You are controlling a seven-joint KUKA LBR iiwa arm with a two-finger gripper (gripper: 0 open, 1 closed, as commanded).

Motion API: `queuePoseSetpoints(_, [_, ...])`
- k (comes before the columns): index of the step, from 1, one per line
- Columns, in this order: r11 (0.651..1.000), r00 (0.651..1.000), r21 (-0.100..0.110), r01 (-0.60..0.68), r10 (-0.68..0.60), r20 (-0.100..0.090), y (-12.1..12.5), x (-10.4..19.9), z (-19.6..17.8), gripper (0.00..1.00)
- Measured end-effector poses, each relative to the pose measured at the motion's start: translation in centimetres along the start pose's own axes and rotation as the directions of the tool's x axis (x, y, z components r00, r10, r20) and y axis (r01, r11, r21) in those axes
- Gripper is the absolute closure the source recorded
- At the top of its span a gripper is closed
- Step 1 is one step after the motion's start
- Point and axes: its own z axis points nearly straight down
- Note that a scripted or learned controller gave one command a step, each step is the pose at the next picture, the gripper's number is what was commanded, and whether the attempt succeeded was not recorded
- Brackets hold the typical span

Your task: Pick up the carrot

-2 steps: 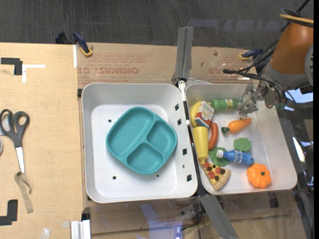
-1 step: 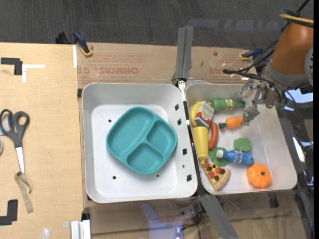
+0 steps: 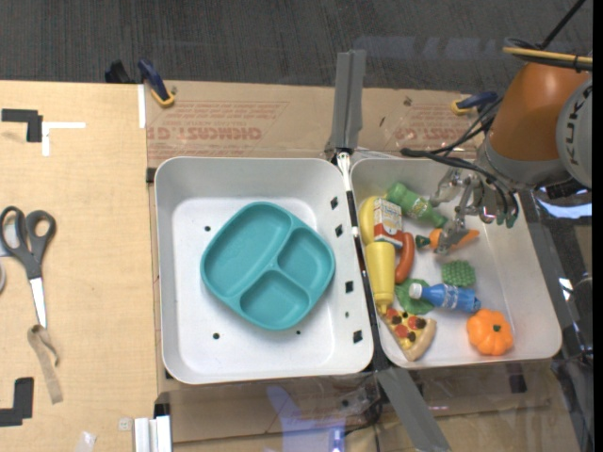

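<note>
The carrot (image 3: 454, 240) is a small orange piece with a green end, lying slantwise in the middle of the right bin (image 3: 537, 281). My gripper (image 3: 461, 222) comes down from the grey arm with its orange band at the upper right, and its tip is right over the carrot and touching or nearly touching it. The gripper's body hides part of the carrot, so whether the carrot is held is unclear.
Around the carrot lie a green vegetable (image 3: 412, 201), a yellow bottle (image 3: 381, 257), a red pepper (image 3: 405, 255), a green scrubber (image 3: 459, 273), a blue bottle (image 3: 449, 297), a pizza slice (image 3: 410, 330) and an orange pumpkin (image 3: 490, 332). The left bin holds a teal divided plate (image 3: 268, 265).
</note>
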Motion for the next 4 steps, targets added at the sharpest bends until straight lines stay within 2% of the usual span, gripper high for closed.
queuePoseSetpoints(1, [1.0, 1.0, -0.001, -0.01, 0.01, 0.0, 4.2, 2.0, 0.0, 0.0])
queuePoseSetpoints(2, [1.0, 1.0, 0.001, -0.007, 0.007, 0.001, 4.2, 2.0, -1.0, 1.0])
queuePoseSetpoints(3, [0.99, 0.99, -0.002, 0.143, -0.143, -0.003, 7.0, 12.9, -10.6, 1.0])
queuePoseSetpoints(4, [0.99, 0.99, 0.0, 0.144, -0.144, 0.0, 1.2, 16.3, -26.9, 1.0])
